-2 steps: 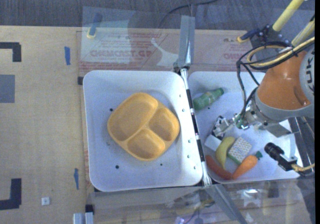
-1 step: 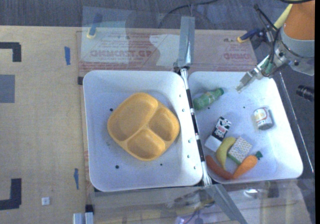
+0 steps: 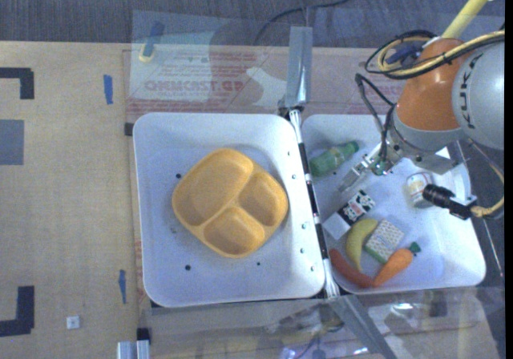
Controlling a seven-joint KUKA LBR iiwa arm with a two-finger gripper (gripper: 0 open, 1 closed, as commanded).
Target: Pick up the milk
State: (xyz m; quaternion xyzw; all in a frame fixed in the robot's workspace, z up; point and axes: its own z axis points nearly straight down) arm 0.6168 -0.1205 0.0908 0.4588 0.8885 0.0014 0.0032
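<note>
One thing decides my coming move: the small black-and-white cow-patterned milk carton (image 3: 357, 207) lies just below and slightly left of my two-finger metal gripper (image 3: 370, 165) in the camera view, toward the near edge of the right shallow white bin (image 3: 457, 265), close but not touching. It rests on the floor of that bin, near the left wall and about halfway along it, with its long axis slanting from lower left to upper right (roughly in line with the way my wrist reaches in, as far as I can judge). My gripper hangs over the upper-left part of that bin with nothing between its fingers; whether they are spread or pressed together I cannot tell, since they are small and blurred here. A green plastic bottle (image 3: 333, 158) lies just to my gripper's left, against the bin's left wall. Just beyond the milk toward the near edge sit a yellow toy banana (image 3: 358, 238), a pale waffle-textured block (image 3: 385, 239), an orange toy carrot (image 3: 394, 264) and a red sausage-shaped piece (image 3: 349, 268), so I judge the approach should be short and come down on the carton without drifting into that cluster. The left bin holds a yellow divided plate (image 3: 229, 202), well apart.
</note>
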